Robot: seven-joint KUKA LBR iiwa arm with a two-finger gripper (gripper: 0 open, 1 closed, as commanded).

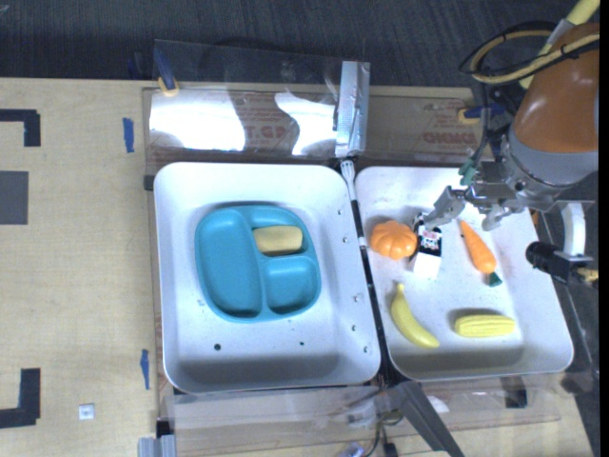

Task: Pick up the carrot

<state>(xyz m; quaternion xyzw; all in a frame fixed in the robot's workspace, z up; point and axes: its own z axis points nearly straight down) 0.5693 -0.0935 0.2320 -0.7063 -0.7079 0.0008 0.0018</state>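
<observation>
The carrot (477, 247), orange with a green end, lies slanted in the right bin (547, 346), toward its upper right. My gripper (463, 221) hangs right over the carrot's upper end, open, with one finger (434, 223) to the left of the carrot and the other finger (496, 217) to its right. The carrot rests on the bin floor, and its top end sits between the spread fingers. Neither finger visibly touches it.
A small orange pumpkin (393, 240) sits just left of the left finger. A banana (412, 318) and a corn cob (485, 326) lie at the bin's front. The left bin (176, 350) holds a blue divided plate (228, 265) with a yellow bun (278, 240).
</observation>
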